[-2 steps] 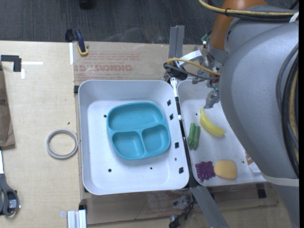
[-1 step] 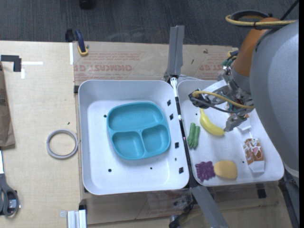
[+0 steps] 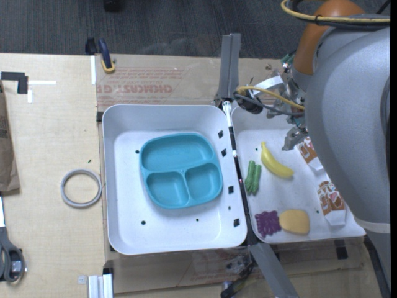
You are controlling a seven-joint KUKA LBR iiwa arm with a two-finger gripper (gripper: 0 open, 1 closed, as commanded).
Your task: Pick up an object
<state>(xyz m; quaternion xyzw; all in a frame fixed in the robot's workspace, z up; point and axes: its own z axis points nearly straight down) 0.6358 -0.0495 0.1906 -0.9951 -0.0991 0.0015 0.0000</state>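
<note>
Bright, even light; soft shadows

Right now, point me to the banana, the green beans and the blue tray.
banana [image 3: 276, 164]: camera view, right bin, middle of its curved yellow body.
green beans [image 3: 253, 177]: camera view, right bin, middle of the pods.
blue tray [image 3: 180, 153]: camera view, left bin, floor of its largest compartment.
</note>
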